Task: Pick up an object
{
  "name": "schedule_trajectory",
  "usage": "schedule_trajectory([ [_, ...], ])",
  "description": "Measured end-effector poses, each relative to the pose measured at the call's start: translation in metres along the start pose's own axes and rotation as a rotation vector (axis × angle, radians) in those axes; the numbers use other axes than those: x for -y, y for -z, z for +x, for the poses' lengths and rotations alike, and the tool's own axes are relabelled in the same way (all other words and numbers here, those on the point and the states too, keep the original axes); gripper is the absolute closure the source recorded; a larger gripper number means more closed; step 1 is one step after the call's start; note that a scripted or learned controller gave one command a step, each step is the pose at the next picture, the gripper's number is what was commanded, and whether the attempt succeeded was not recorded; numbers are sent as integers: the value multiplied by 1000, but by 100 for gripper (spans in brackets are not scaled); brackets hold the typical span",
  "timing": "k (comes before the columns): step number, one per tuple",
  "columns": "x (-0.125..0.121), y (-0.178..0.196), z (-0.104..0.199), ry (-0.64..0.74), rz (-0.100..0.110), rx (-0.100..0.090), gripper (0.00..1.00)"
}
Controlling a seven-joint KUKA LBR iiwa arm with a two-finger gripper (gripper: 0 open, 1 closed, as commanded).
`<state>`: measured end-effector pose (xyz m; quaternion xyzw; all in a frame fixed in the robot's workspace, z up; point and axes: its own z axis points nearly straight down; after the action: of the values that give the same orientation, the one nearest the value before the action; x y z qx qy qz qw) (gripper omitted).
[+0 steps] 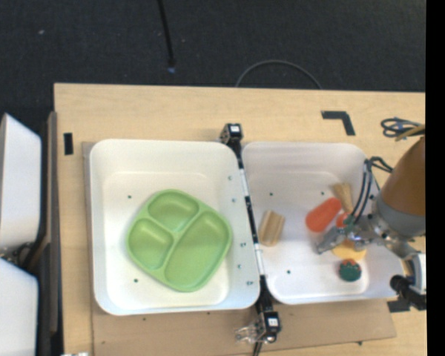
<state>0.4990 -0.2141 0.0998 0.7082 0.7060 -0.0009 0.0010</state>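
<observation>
In the left bin (pixel 104 199) I've got a green divided plate (pixel 179 239) lying flat, a little below the middle, and nothing near it worth chasing. Moving across the divider, the right bin (pixel 297 158) starts with a small wooden block (pixel 271 227) lying by itself near the left wall, well apart from everything else. Further right it gets crowded: an orange piece (pixel 323 213) lies tilted, a second wooden piece (pixel 344 195) sits just above and beside it, and lower down there's a yellow item (pixel 348 252) with a small green-and-orange one (pixel 349 271) just below. My gripper (pixel 338 238) is down right among that cluster, just under the orange piece and touching or nearly touching the yellow one. I can't tell from here whether the fingers are spread or closed, and I see nothing clearly caught between them, so I'm not calling a grasp. My read: the orange piece or the yellow item is the target. To do this well I'd want the fingers straddling a single item, not wedged between two neighbours, then a firm close and a straight lift before any sideways move
</observation>
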Motion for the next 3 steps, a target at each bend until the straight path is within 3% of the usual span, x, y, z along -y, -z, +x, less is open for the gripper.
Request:
schedule_trajectory([
  [1,-2,13,-1,-3,-7,1,100],
  [3,-16,123,-5,7,-9,1,100],
])
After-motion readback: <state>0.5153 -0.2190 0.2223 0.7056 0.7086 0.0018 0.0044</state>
